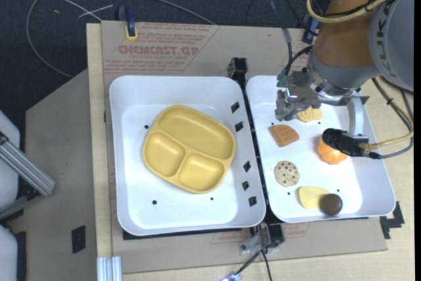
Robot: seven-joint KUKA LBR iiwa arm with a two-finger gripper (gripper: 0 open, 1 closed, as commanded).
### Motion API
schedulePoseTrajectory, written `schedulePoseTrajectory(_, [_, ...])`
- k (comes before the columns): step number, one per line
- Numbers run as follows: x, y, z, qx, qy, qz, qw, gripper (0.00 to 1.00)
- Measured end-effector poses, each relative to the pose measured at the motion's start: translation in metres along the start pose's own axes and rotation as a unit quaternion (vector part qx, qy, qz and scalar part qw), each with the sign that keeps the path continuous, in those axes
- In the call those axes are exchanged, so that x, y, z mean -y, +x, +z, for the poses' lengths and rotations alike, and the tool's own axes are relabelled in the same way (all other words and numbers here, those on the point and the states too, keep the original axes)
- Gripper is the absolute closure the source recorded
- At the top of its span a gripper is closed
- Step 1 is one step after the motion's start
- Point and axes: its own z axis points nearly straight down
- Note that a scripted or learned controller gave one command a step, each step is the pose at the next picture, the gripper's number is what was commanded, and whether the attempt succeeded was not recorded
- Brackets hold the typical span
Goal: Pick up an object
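My tool (pixel 289 105) is hovering over the right bin's (pixel 375 197) far-left corner, beside a cracker (pixel 309 116); its grip I cannot tell.

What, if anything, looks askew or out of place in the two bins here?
The yellow divided plate sits rotated in the left bin, its edges not squared with the walls. In the right bin, a brown ball rests against a pale yellow piece. Nothing looks spilled or broken.
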Motion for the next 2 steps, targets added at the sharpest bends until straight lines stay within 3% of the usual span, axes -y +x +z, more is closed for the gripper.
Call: schedulePoseTrajectory(2, [0.027, 0.088, -0.006, 0.0, 0.0, 0.0, 1.0, 1.0])
